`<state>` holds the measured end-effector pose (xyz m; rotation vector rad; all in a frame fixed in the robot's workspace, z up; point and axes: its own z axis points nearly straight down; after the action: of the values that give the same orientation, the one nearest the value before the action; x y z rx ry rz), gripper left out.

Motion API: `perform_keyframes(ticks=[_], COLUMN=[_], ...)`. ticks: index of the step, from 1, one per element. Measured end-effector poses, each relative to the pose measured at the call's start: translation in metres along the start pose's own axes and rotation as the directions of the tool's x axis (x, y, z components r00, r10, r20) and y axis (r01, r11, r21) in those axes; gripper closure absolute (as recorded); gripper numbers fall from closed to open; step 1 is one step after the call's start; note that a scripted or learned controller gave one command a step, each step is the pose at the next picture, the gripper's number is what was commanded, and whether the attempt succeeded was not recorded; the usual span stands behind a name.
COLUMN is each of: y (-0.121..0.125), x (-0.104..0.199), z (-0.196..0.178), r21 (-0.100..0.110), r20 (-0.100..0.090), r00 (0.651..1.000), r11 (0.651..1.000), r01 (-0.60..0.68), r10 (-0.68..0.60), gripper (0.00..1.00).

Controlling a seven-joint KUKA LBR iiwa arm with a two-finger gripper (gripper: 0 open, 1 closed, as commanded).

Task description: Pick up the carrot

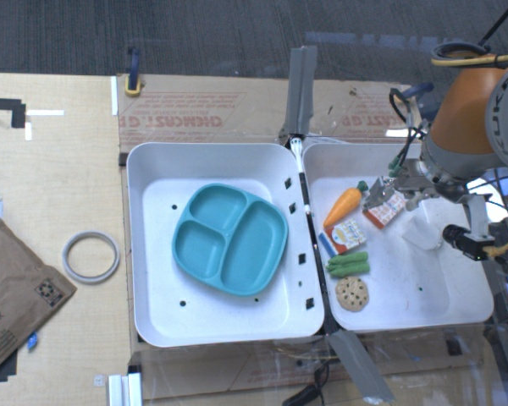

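Two white bins sat side by side on the tabletop (51, 184). The carrot (344, 205) lay in the right bin (423, 307), near its left wall, above a small carton (348, 235), some green beans (349, 266) and a cookie (352, 293). The hand (388, 194) hung just right of the carrot, over a red packet (384, 214); whether it was spread or pinching, I could not tell. The left bin (148, 227) held a blue plate (229, 239).

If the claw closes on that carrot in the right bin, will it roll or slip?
The carrot looks like a smooth, tapered toy, so it may squirt out of a pinch near its narrow end. Its round body probably rolls if nudged sideways. It lies tilted close to a small box, which could shift too. It looks stiff and light.
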<state>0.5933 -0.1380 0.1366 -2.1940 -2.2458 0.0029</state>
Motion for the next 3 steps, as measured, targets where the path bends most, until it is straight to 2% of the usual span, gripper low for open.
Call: perform_keyframes(ticks=[1, 2, 3], y=[0.023, 0.071, 0.058], x=[-0.012, 0.037, 0.039], z=[0.035, 0.034, -0.101], r21=[-0.018, -0.02, -0.002], r20=[0.006, 0.007, 0.002], r00=[0.998, 0.991, 0.992], r11=[0.998, 0.991, 0.992], r01=[0.066, -0.133, -0.128], r10=[-0.066, 0.134, 0.128], gripper=[0.0, 0.0, 0.0])
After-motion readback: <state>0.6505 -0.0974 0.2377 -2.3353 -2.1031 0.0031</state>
